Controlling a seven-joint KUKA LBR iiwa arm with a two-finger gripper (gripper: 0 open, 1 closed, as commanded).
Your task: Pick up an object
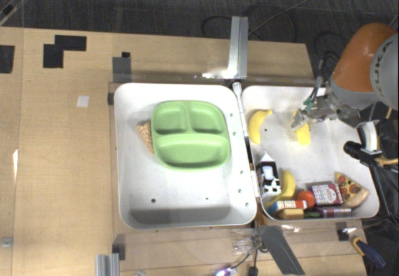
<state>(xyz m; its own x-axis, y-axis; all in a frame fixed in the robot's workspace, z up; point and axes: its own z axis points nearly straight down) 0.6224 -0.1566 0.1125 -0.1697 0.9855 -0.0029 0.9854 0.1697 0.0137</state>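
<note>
A small yellow object [303,134] lies in the right bin [324,162], far side, just under the gripper [307,114]. Whether the gripper grips it I cannot tell; the pick looks unfinished, lifting remains. A banana [257,125] lies left.

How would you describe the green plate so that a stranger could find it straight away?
Look at the left white bin. The green plate lies in its upper middle, light green with three compartments. It half covers a tan waffle-like piece at its left edge and is by far the biggest thing there.
</note>
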